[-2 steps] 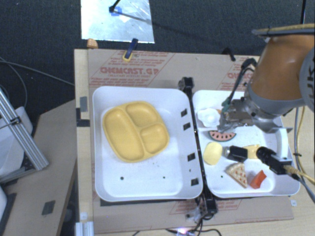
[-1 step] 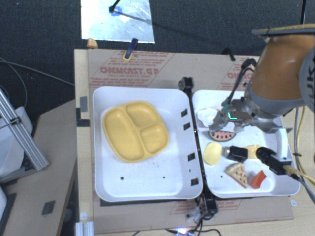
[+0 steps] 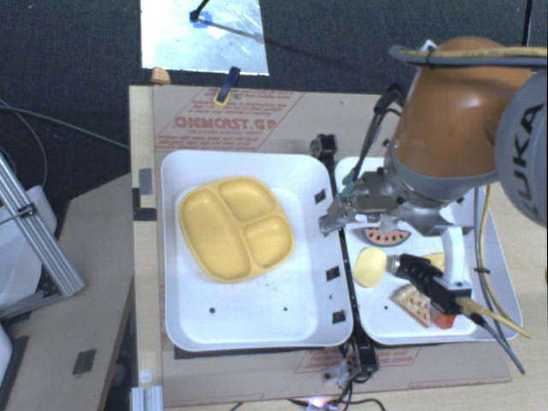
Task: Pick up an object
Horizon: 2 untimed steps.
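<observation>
The right bin (image 3: 499,308) holds a toy watermelon slice (image 3: 383,235), a pale yellow rounded piece (image 3: 371,266) and a brown wedge like a pizza slice (image 3: 413,303). A small yellow piece (image 3: 434,259) peeks out further right. My gripper (image 3: 340,216) hangs low over the divider between the two bins, just left of the watermelon slice and above the yellow rounded piece. No object shows between its metal parts. The orange and grey wrist hides the back half of the right bin.
A yellow divided plate (image 3: 235,227) lies in the left bin (image 3: 193,319). Both bins rest on a cardboard sheet (image 3: 231,122); a small blue and yellow item (image 3: 227,86) lies at its back edge. A shiny square sheet (image 3: 204,20) lies beyond.
</observation>
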{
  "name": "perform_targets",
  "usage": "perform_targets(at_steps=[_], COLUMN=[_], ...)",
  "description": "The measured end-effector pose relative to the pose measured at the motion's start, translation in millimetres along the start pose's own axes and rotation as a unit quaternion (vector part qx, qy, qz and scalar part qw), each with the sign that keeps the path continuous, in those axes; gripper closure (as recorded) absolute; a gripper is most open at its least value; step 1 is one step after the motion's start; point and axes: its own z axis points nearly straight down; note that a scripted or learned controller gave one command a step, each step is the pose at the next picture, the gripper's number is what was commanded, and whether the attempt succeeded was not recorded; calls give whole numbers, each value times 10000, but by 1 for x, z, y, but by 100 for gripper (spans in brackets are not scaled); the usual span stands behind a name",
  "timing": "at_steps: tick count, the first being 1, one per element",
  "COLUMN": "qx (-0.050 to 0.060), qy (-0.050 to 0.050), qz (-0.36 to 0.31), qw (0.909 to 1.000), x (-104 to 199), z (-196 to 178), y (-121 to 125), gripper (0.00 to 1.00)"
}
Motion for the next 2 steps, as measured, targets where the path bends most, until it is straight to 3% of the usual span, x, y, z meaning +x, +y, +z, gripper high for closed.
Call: perform_targets(at_steps=[1, 2], qx=[-1, 17], qy=[-10, -11], qz=[31, 28], qw=[10000, 10000], x=[-5, 26], z=[-9, -25], y=[1, 1], gripper=[100, 100])
